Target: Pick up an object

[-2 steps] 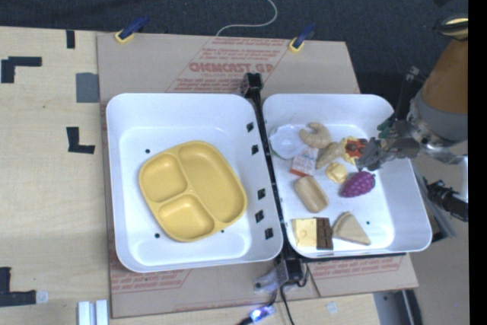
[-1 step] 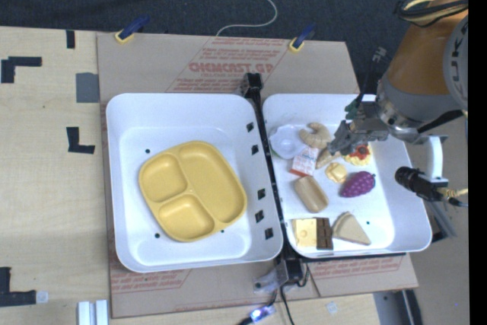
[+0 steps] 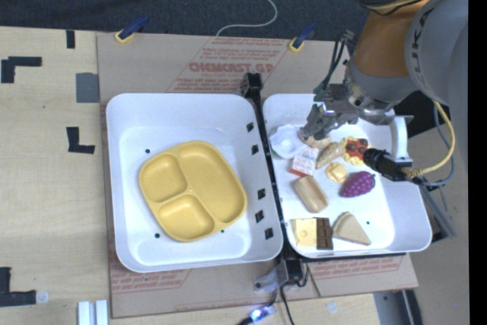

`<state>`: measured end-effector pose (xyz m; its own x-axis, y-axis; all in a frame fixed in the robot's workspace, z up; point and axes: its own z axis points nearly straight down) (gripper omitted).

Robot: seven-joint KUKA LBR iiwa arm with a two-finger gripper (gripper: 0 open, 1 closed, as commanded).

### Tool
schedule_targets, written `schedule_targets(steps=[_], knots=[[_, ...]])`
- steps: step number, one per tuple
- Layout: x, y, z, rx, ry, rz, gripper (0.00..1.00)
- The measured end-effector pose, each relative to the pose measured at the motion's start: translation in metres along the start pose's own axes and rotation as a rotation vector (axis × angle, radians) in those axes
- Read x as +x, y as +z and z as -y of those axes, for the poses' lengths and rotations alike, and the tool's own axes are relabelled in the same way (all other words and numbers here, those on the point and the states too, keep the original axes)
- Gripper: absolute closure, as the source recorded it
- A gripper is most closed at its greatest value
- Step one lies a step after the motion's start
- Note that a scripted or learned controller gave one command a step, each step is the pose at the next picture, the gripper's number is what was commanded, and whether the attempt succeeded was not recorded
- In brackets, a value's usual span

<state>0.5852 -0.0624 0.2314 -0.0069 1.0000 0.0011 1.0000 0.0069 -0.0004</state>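
Observation:
The right bin [image 3: 407, 228] holds several toy foods: a purple grape bunch [image 3: 357, 183], a tan bread roll [image 3: 310, 193], a cheese wedge [image 3: 351, 228], a yellow and brown block [image 3: 312, 233], a red and white packet [image 3: 304, 161], a white cup [image 3: 284, 142], a banana-like piece [image 3: 329, 154] and a small red and yellow item [image 3: 354, 149]. My gripper [image 3: 316, 130] hangs low over the bin's upper left part, just above the packet and beside the white cup. Its dark fingers point down among the items; nothing shows clearly between them.
The left bin [image 3: 125, 118] holds a yellow three-compartment plate [image 3: 192, 189]. A black divider clip [image 3: 252, 84] sits between the bins. The arm's grey body and orange band [image 3: 388, 27] loom over the right bin's far side. Cables [image 3: 434, 164] trail at the right.

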Motion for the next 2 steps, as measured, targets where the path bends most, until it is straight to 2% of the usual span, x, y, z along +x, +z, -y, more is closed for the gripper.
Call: schedule_targets(steps=[2], knots=[[0.101, 0.000, -0.040, 0.000, 0.001, 0.000, 1.00]])
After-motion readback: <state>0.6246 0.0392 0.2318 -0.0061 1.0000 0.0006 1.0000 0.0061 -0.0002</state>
